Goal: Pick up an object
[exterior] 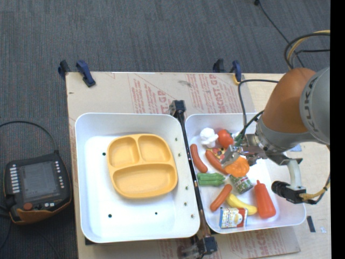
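Inventory: my jaws point(233, 156) hang low in the right white plastic bin point(295, 212), their state impossible to tell, just above an orange round toy fruit point(237, 168) among a red tomato point(225, 138), green bean pod point(211, 179) and orange carrot point(264, 199). Left white bin point(89, 144) bears a yellow compartment tray point(143, 165).

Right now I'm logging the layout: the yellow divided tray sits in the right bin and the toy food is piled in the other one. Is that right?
Not quite. The camera view shows the yellow divided tray in the left bin, not the right one. The toy food, such as the banana and the carrot, is piled in the other one, the right bin.
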{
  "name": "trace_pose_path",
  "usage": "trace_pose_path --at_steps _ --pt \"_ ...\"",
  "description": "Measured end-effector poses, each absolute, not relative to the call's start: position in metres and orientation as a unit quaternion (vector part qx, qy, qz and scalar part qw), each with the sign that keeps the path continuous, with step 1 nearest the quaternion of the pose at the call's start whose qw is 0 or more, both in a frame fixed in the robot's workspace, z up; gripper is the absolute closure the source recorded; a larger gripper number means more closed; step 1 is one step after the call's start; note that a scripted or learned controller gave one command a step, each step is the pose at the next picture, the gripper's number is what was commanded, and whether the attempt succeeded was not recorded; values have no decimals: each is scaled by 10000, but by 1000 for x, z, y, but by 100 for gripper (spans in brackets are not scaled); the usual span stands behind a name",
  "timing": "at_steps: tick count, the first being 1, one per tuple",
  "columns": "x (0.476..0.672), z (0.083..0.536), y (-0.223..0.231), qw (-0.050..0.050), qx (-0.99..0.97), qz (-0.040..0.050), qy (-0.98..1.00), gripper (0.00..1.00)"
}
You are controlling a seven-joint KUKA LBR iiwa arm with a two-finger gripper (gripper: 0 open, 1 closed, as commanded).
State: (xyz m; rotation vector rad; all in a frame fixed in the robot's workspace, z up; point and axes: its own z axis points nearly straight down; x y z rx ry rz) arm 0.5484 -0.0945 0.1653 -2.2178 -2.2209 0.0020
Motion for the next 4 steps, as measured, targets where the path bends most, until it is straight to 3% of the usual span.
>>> trace_pose_path --at_steps 2,3,4 --pt "493 202 -58 19 -7064 5 -7078 100" --pt "476 211 -35 20 -7064 7 -7078 100" --pt "476 220 -35 28 -7064 9 -7078 100"
